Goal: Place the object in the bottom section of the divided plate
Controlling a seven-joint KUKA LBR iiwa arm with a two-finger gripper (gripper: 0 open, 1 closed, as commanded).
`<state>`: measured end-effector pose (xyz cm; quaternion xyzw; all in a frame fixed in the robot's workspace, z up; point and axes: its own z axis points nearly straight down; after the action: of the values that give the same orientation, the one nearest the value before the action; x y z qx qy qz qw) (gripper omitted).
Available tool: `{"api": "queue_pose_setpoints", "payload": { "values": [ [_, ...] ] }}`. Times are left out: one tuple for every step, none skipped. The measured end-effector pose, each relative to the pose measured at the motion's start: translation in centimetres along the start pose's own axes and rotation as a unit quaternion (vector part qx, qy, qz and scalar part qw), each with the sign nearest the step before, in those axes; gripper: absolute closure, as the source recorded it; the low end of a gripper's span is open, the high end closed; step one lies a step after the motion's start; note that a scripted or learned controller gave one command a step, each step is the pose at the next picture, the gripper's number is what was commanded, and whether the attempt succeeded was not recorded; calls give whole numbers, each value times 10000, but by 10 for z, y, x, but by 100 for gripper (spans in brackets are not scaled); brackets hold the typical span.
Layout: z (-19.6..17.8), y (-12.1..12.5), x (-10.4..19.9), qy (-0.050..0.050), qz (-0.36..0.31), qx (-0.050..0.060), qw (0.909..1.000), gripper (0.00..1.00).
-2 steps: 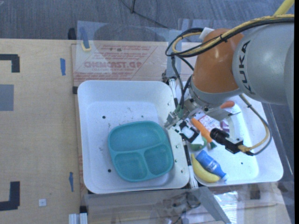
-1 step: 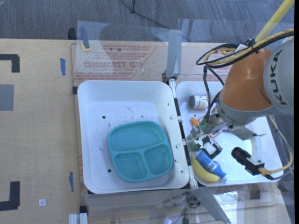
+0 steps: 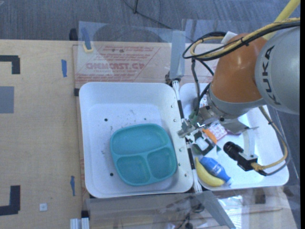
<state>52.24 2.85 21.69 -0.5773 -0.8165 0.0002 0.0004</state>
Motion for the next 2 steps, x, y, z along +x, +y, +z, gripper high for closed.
{"api": "queue_pose_setpoints", "payload": {
  "values": [
    [-32, -12, -8, -3, 267, 0, 9996, 100],
    [25, 72, 23, -4, -1368, -10, 9906, 100]
  ]
}}
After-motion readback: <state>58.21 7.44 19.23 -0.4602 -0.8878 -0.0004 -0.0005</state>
